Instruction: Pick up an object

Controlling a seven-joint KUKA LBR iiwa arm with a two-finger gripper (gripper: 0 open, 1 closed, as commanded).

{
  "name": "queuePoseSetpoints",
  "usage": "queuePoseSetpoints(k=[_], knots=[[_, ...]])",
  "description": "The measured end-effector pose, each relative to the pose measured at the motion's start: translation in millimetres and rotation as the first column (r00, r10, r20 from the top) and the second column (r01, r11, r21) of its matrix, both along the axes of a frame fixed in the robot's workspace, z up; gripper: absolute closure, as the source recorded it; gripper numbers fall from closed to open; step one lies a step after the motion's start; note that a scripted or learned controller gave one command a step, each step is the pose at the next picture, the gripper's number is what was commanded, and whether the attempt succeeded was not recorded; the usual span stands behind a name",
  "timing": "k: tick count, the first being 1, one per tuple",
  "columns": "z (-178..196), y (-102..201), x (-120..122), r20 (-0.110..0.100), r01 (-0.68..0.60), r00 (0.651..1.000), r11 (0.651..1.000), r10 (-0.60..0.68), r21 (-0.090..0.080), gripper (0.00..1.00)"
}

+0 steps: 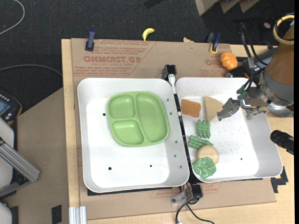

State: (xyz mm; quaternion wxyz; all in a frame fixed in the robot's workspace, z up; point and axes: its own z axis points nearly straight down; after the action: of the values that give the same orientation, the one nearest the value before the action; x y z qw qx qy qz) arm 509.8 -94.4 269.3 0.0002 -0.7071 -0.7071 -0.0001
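Where tool (227, 110) hovers, cheese wedge (212, 107) beside.

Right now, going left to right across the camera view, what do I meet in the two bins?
Green divided plate in the left bin → orange-brown block → tan wedge → gripper over the right bin.

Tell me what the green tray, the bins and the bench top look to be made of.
Green tray: likely moulded plastic, smooth with a soft sheen, three pressed compartments. Bins: white, probably plastic, glossy with rounded rims. Bench top: cardboard or fibreboard, matte brown with red printed lettering.
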Motion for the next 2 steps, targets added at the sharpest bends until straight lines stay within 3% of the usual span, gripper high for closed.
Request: queuePoseSetpoints(k=[1, 2], knots=[[-89.9, 51.0, -33.5, -0.012, -0.003, 1.0, 1.0, 0.003, 0.004, 0.0], [13.9, 85.2, -28.9, 0.011, -0.006, 1.0, 1.0, 0.006, 0.001, 0.0]])
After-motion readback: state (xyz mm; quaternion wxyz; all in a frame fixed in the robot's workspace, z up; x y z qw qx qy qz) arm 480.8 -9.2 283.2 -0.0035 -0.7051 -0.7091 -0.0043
